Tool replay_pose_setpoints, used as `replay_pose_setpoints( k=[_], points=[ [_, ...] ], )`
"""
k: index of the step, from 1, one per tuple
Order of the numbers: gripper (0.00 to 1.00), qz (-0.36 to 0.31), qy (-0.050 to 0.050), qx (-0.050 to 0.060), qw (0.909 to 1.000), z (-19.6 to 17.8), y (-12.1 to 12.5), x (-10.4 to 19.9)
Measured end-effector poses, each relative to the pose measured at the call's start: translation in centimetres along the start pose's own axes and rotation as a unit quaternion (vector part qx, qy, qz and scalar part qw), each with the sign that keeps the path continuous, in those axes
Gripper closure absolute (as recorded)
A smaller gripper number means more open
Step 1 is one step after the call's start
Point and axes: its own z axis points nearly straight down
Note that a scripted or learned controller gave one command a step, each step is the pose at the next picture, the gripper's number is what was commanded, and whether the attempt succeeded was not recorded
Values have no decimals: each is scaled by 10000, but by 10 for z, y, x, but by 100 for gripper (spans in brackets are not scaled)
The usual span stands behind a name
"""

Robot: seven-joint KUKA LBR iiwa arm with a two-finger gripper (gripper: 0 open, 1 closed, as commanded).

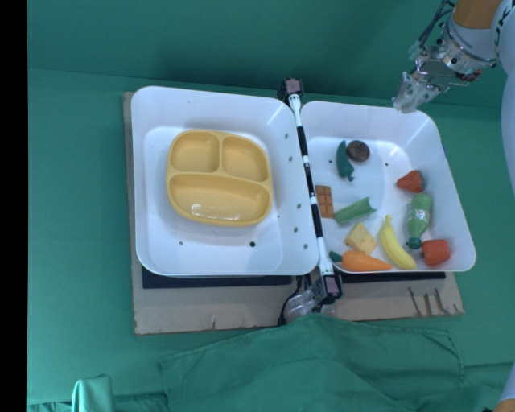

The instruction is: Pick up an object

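While green cloth (80, 201) covers the bench, the claw (410, 98), grip state unclear, hovers over the right bin (451, 201).

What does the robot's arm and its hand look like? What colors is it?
The arm is pale grey with a bright orange band near the wrist. Thin dark cables run along it. Its hand, the gripper, is shiny silver-grey metal, chunky at the top and narrowing to a pale tip.

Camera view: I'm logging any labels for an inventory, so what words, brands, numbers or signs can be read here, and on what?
None can be read.
Green toy bottle in the right white bin: any label is too small and blurred to read.
Yellow divided plastic plate in the left white bin: plain, no marking shows.
Brown cardboard base: no print shows.
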Motion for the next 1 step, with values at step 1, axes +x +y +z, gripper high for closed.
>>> replay_pose_setpoints(
  k=[1],
  points=[
    [100, -8, 44, 65, 10000, 2, -22, 1]
  ],
)
